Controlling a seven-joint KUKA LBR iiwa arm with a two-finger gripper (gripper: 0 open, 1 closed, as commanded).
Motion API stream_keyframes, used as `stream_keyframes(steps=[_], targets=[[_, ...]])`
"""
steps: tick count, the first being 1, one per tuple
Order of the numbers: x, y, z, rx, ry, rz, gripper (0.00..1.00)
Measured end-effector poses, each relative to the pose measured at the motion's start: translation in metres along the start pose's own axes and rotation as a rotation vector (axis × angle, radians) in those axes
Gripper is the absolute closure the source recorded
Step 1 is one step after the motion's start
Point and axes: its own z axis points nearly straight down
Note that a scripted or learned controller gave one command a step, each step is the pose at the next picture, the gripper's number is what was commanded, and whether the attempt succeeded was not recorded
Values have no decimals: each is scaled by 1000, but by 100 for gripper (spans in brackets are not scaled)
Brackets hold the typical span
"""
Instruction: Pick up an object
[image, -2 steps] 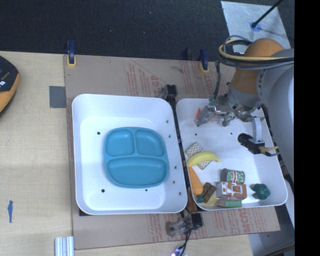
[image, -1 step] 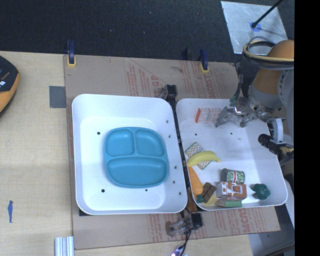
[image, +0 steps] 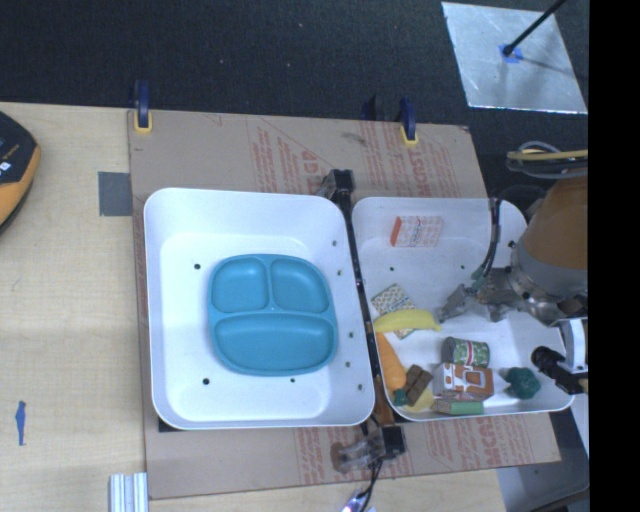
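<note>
My claw (image: 470, 297) hangs low over the right bin (image: 372, 225), whether clenched or released I cannot tell, nothing visibly in it, so the pick is not yet made; likely targets lie just beside it: banana (image: 406, 321), small can (image: 466, 352), carton (image: 467, 379), carrot (image: 392, 361), green lump (image: 521, 380). The left bin (image: 170, 215) carries a blue divided plate (image: 271, 313); both bins sit on brown cardboard (image: 250, 150) clamped to a pale wooden bench (image: 60, 330), dark floor beyond
</note>
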Motion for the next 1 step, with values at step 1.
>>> stream_keyframes(steps=[1], targets=[[27,66,-2,-15,-3,-8,0]])
